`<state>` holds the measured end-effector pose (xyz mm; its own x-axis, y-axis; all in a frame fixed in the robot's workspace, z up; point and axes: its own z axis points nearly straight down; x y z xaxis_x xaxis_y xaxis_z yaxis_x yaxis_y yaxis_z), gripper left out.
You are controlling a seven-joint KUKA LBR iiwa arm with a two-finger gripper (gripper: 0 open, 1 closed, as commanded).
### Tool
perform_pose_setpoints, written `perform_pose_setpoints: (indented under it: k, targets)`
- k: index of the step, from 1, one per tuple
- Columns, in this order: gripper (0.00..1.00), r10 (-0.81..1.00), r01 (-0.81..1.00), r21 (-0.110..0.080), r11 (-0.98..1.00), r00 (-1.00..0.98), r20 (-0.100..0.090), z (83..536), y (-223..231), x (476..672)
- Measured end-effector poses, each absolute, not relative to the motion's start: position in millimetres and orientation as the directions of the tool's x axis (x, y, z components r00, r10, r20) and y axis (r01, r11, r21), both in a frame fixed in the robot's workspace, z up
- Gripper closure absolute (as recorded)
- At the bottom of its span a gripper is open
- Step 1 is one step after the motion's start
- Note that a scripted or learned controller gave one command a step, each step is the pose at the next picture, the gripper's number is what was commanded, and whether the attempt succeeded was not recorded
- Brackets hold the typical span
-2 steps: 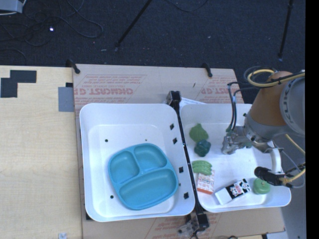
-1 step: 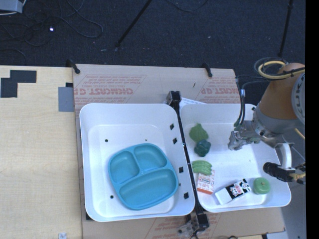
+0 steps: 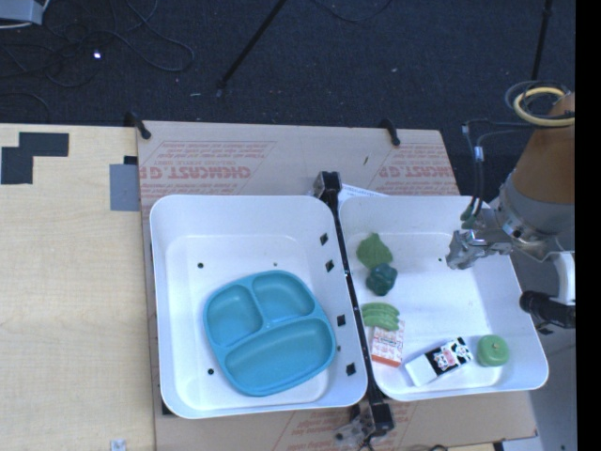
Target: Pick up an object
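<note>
Gripper (image 3: 467, 244) above right bin (image 3: 526, 369), holding nothing.

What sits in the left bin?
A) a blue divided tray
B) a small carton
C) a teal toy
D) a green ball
A: the blue tray lies in the left bin; the green ball, carton and teal toy are all in the right bin.

A robotics lab: the robot arm (image 3: 540, 172) works over two white bins (image 3: 169, 252) on a cardboard-covered bench (image 3: 75, 280), cables (image 3: 103, 26) trailing across dark carpet.
</note>
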<state>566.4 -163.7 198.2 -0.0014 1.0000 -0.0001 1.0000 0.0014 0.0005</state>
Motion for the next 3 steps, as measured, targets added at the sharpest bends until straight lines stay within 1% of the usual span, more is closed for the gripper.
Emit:
perform_pose_setpoints:
  k: [1,2,3]
  targets:
    - [1.00,1.000,1.000,-0.004,0.001,-0.001,0.001,201,-165,566.7]
    - [1.00,1.000,1.000,-0.003,0.005,-0.005,0.002,213,-114,575.8]
    - [1.00,1.000,1.000,-0.004,0.005,-0.005,0.002,207,-59,593.0]
